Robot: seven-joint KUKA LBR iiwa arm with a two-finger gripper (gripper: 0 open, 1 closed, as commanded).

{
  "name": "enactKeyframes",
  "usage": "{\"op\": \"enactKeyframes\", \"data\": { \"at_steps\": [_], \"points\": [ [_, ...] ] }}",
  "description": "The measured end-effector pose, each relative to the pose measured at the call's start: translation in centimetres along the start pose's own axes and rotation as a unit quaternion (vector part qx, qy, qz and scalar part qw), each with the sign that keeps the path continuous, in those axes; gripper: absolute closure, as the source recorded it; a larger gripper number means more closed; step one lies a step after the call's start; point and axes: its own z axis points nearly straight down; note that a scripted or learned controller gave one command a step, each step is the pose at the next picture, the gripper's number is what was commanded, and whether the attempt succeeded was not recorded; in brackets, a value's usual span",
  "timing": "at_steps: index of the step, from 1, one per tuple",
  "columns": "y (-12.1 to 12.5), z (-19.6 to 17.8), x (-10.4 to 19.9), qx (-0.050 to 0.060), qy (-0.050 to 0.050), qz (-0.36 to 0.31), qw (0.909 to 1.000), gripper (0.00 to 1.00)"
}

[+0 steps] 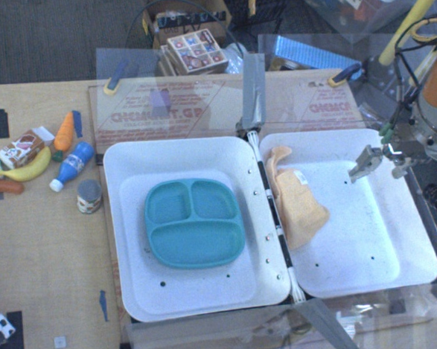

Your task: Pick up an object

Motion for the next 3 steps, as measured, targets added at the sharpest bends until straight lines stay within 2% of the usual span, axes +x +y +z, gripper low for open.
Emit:
{"op": "enactKeyframes", "data": {
  "at_steps": [1, 2, 3],
  "points": [
    [-6.3, 7.4, 8.6, 0.0, 0.0, -0.031, 0.9995, 0.0],
    [0.4, 13.3, 5.1, -0.001, -0.001, 0.088, 0.9961, 0.0],
    [2.8, 16.5, 5.2, -0.008, -0.001, 0.049, 0.9988, 0.0]
  ]
}}
